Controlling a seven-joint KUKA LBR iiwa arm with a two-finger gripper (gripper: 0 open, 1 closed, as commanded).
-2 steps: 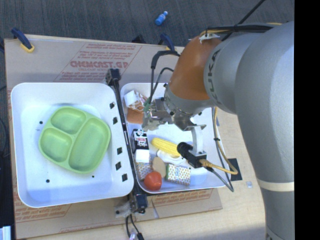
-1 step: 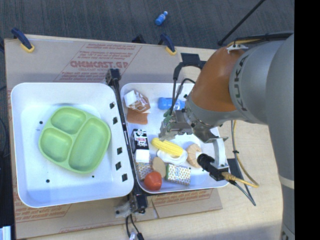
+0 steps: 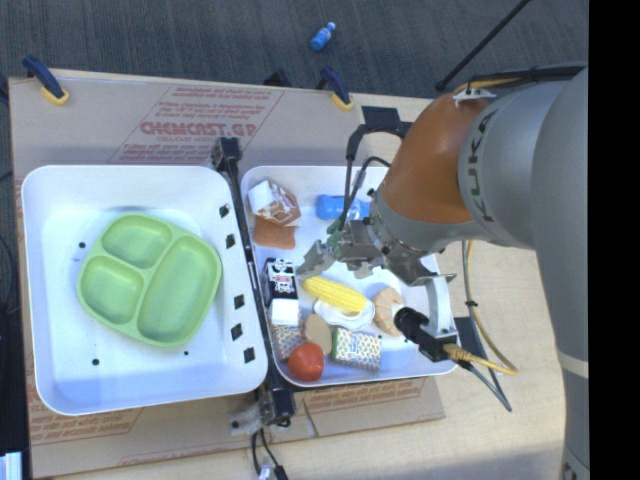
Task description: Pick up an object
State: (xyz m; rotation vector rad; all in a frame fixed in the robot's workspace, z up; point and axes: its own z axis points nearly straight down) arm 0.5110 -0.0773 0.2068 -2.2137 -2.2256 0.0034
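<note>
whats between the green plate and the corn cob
In the camera view, the black divider strip where the two bins meet, then a small black-and-white item, lie between the green plate and corn cob.

from my seat the arm (image 3: 520, 158) reads as a fat, rounded grey casting, smooth and matte, with dark raised lettering running down its side. a broad orange band (image 3: 430, 168) wraps the segment above the wrist, glossy enough to catch the light. below that i see a cluttered metal wrist block, grey and silver, with the gripper (image 3: 335, 253) hardware in dull steel. thin black cables (image 3: 352, 183) loop up along the orange part, a yellow wire trails off lower down, and a black cylindrical fitting sticks out beside it.
</note>
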